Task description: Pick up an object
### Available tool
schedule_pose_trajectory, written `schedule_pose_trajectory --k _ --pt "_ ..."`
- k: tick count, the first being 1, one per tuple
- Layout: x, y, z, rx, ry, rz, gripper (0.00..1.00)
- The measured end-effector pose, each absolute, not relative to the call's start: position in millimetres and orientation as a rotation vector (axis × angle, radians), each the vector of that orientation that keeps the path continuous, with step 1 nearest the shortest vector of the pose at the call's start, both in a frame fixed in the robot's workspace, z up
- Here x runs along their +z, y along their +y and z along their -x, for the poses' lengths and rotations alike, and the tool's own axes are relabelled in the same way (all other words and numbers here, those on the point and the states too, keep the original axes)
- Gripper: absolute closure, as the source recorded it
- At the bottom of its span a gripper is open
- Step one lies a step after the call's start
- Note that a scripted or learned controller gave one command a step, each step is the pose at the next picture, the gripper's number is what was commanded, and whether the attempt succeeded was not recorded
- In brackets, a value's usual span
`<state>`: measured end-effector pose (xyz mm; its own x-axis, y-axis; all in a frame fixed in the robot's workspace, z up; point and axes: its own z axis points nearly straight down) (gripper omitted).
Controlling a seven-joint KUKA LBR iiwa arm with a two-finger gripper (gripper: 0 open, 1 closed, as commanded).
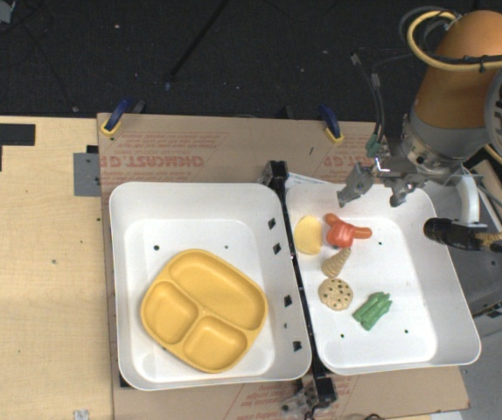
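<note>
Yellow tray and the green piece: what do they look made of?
Yellow tray: looks like moulded plastic, semi-matte, with smooth rounded compartment walls and soft highlights.
Green piece: probably plastic or rubber toy food, matte, with a ridged, lumpy surface; too small to tell which.

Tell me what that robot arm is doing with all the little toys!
The robot's claw hangs open over the back of the right bin, holding nothing yet. Below it lie toy foods: a pale yellow piece, a red piece, a small cone, a cookie and a green vegetable. The left bin holds a yellow divided plate. It is meant to pick one thing up.
</note>
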<state>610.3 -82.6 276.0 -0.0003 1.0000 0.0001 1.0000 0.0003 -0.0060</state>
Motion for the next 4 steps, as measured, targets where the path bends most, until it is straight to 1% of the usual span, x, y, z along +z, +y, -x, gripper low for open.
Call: schedule_pose_trajectory --k 1,2,3,4 --pt "278.8 -82.6 -611.1 0.001 -2.222 2.220 0.00" --pt "236.5 -80.7 -611.0 0.004 -2.221 2.218 0.00" --pt "184.9 -87.5 -617.0 0.006 -2.219 2.218 0.00" --pt "141.6 -83.3 -613.4 0.004 -2.220 2.219 0.00"
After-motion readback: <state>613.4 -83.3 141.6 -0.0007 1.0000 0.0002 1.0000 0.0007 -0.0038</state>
